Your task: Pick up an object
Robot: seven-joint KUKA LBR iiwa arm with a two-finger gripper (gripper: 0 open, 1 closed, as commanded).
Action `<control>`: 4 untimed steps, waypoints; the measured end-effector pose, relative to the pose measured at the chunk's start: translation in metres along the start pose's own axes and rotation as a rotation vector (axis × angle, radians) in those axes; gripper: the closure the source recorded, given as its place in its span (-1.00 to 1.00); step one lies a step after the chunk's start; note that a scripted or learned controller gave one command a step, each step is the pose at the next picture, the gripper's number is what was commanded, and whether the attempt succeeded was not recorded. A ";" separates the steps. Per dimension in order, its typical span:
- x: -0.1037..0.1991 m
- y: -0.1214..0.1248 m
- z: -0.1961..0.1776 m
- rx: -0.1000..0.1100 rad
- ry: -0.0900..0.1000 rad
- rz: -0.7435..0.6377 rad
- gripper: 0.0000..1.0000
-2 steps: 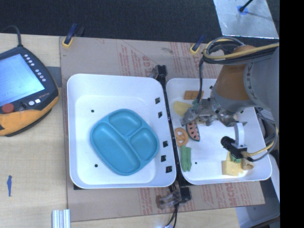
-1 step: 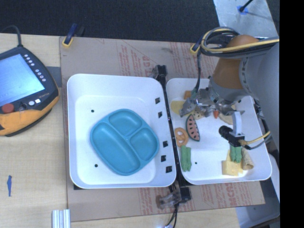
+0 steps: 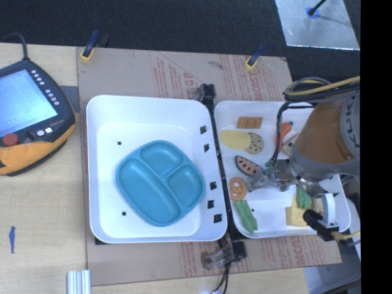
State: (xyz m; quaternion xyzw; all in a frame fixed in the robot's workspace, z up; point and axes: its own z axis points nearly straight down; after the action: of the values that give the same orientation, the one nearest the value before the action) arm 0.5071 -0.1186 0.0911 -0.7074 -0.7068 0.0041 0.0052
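Arm low over the right bin (image 3: 229, 112), toy food around it.

Readable: "KU" on the arm's orange band (image 3: 334, 133), rest cut off; faded red print on the cardboard (image 3: 184, 72), illegible. Gripper (image 3: 264, 177) sits w/ tips by the watermelon slice (image 3: 247, 165) near the bin's centre; can't tell if fingers are apart or closed, nothing seen btwn them. Donut (image 3: 237, 189) just left of tips, green pod (image 3: 245, 215) below. Arm hides bin's right part. Blue divided plate (image 3: 160, 181) in the left bin (image 3: 98, 164).
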 end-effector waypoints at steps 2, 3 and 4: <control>0.004 0.089 -0.013 -0.010 -0.002 -0.008 1.00; 0.088 0.061 -0.129 -0.018 0.001 -0.013 1.00; 0.111 0.020 -0.099 -0.003 -0.001 -0.008 1.00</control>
State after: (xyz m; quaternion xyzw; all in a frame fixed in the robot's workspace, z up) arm 0.5281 -0.0078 0.1904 -0.7047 -0.7095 0.0030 0.0037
